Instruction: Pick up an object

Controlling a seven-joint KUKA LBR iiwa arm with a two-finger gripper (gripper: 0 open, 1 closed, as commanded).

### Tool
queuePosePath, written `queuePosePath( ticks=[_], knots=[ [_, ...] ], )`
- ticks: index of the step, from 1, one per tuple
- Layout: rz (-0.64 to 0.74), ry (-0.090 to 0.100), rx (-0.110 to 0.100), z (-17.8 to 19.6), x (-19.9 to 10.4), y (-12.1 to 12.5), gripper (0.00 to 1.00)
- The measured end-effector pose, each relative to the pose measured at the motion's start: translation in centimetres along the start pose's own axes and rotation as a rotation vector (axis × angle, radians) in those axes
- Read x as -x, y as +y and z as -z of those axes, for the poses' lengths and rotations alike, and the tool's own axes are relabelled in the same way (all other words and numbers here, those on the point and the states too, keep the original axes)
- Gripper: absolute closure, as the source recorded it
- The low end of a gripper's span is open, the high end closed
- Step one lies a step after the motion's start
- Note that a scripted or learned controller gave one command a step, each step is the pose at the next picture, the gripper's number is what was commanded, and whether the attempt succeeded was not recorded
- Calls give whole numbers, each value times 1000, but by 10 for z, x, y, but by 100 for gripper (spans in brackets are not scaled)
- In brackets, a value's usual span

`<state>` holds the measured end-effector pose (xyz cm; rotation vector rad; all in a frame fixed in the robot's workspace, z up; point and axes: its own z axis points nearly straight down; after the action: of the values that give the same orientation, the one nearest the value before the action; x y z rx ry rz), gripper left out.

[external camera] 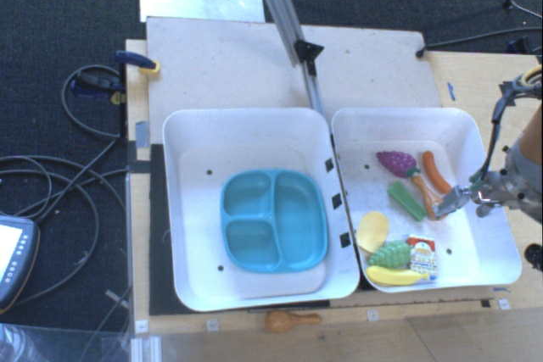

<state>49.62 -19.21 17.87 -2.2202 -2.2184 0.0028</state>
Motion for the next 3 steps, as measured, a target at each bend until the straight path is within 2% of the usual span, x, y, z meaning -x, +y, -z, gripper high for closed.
queuePosePath(
  ticks=[1,2,3],
  knots=[
    [0,1,-1,-51,0,-10,0],
    [0,-2,7,-37,1,-8,100],
    [6,-3,10,6,1,-7,100]
  ],
)
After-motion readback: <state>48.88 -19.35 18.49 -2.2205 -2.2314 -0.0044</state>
